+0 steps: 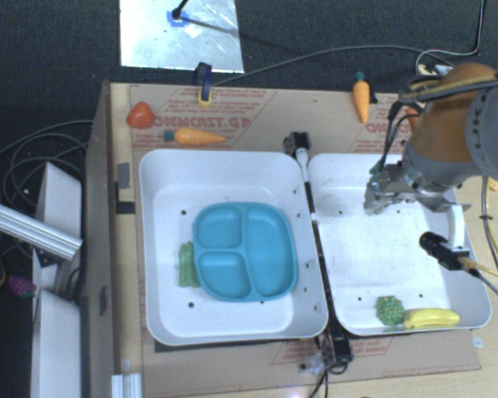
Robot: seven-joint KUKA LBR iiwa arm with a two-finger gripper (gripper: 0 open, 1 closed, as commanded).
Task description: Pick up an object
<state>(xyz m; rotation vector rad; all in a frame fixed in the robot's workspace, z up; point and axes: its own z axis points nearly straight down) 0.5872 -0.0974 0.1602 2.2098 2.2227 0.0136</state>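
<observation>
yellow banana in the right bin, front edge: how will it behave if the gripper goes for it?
The banana looks like smooth moulded plastic, so probably stiff, light, slippery. Its curved, rounded form may rock or roll. It lies against the green broccoli piece, which could shift too.

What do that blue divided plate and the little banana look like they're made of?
Blue divided plate: probably moulded plastic, going by its even colour, soft sheen and rounded compartment ridges. Banana: likely toy plastic or rubber, with uniform bright yellow and a smooth, slightly glossy skin.

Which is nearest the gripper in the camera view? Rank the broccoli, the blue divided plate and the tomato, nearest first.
Measured from the gripper in the right bin:
1. Broccoli, same bin, at its near edge.
2. Blue divided plate, in the left bin.
3. Tomato, on the cardboard beyond the left bin's far corner.
</observation>
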